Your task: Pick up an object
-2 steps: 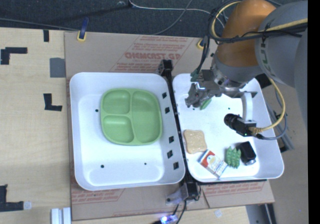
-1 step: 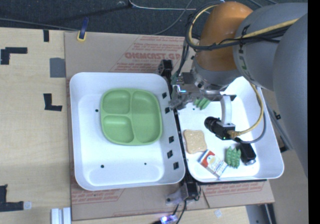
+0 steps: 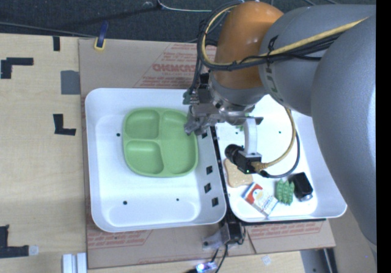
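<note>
A light green divided plate lies flat in the left white bin. My gripper hangs under the orange wrist band, over the plate's right rim and close to the divide between the two bins. The wrist body hides its tip. In the right bin, near the front, lie a tan piece, a small red-and-white box, a green studded block and a black block.
The big grey arm covers the back and right part of the right bin. A yellow cable loops down from the wrist over that bin. Cardboard lies under both bins, on a wooden bench.
</note>
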You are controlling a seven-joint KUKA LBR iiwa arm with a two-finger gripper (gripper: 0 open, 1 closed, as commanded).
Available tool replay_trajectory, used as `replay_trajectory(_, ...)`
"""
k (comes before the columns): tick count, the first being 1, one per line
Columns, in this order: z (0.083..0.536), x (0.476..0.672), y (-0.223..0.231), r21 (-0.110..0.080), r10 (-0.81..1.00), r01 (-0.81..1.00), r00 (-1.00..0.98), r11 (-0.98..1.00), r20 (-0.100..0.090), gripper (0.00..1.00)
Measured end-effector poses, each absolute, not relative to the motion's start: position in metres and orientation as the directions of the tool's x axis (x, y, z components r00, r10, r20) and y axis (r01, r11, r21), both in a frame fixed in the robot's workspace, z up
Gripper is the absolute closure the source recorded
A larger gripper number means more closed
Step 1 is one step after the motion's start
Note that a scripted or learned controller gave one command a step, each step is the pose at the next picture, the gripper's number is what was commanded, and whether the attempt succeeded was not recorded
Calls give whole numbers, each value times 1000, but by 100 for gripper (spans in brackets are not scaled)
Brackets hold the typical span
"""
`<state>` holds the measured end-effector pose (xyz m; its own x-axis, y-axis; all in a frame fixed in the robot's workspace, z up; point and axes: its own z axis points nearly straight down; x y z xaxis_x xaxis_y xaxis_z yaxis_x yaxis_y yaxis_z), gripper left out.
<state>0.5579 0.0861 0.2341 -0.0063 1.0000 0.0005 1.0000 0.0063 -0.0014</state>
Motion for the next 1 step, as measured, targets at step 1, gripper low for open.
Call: replay_trajectory(1, 234, 558, 83, -2, 1000, 1000, -3, 3, -1, 0)
